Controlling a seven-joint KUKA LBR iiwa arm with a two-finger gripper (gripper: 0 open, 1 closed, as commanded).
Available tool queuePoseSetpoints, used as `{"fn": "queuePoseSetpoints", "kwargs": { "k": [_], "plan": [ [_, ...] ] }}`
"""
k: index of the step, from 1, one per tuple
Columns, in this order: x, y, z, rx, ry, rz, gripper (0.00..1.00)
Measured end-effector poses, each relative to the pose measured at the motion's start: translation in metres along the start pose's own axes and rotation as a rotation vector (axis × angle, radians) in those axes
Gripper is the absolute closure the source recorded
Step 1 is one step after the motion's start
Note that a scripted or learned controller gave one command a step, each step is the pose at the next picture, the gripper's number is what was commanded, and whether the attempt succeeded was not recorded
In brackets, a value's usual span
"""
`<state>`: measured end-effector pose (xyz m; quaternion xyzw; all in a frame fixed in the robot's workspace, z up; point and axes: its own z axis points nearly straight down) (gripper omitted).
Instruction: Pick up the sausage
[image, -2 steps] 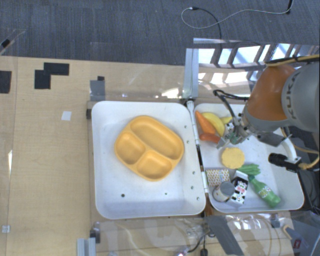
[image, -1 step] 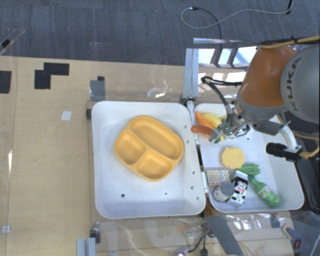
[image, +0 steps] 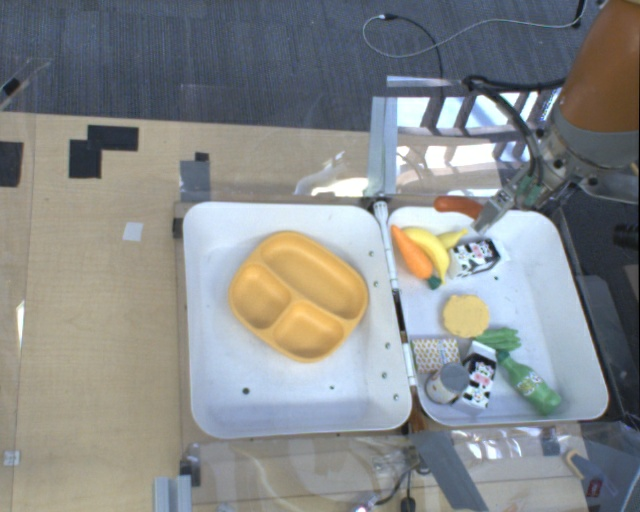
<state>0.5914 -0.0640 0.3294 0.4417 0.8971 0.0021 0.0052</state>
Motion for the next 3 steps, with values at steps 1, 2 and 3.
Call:
{"fn": "queuePoseSetpoints", "kwargs": {
  "k": [1, 2, 3],
  "plan": [
    [-0.047, -0.043, 0.026, 0.003, 0.002, -0.185, 1.0],
    [-0.151, -0.034, 0.063, 0.003, 0.001, -0.258, 1.0],
    [-0.136, -0.019, 0.115, 0.002, 0.001, -0.356, 1.0]
  ]
}}
